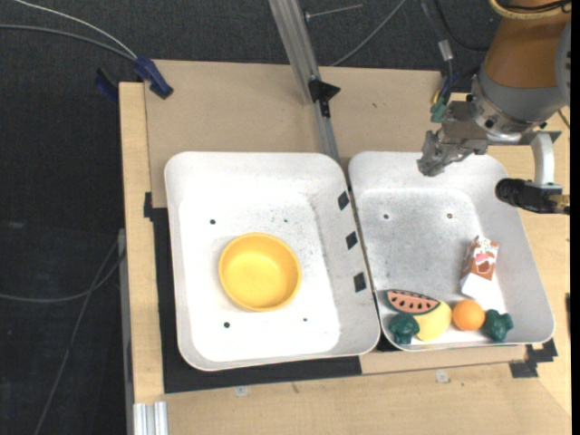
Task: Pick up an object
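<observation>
Right now my gripper (433, 163) hangs over the far rim of the right bin (426, 243), at about twelve o'clock of that bin, with my grey wrist and orange band rising toward one o'clock of the view. Nothing sits between its tips that I can see, and from this slant I cannot tell how it is set, wide or narrow.

All the things I could pick lie well apart from the gripper, gathered along the near edge of the right bin. A small carton (481, 259) with a red-brown front stands at roughly four o'clock of the bin, near the right wall. Below it, an orange ball (468, 315) rests at five o'clock, with a dark green piece (497, 324) just beside it toward the corner. Toward six o'clock a yellow fruit (435, 321) lies touching a watermelon slice (414, 301), and another dark green piece (403, 328) sits against them at the bin's near rim.

Over in the left bin (190, 243), a yellow bowl (259, 271) sits upright, a little toward six o'clock of centre. Both bins lie side by side on the counter (227, 107).
</observation>
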You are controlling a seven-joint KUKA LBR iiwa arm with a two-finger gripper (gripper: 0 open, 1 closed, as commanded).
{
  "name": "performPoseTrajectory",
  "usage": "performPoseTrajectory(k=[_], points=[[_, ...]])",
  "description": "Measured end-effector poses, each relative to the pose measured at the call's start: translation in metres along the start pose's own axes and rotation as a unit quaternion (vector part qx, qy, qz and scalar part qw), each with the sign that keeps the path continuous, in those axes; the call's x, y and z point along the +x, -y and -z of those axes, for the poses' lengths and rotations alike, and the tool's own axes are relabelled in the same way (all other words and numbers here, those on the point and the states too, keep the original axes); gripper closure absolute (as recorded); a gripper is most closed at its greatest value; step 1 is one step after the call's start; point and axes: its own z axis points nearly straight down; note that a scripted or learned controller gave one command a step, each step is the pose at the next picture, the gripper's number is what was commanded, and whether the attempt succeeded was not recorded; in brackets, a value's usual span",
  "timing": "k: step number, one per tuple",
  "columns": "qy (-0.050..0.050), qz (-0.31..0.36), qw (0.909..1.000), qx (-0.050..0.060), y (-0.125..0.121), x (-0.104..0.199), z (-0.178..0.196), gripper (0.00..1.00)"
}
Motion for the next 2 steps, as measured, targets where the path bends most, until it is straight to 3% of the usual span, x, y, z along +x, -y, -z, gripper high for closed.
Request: performPoseTrajectory(k=[1,2], points=[[0.000,0.000,1.0000,0.000,-0.008,0.051,0.002,1.00],[-0.001,0.000,1.0000,0.006,-0.019,0.108,-0.020,1.00]])
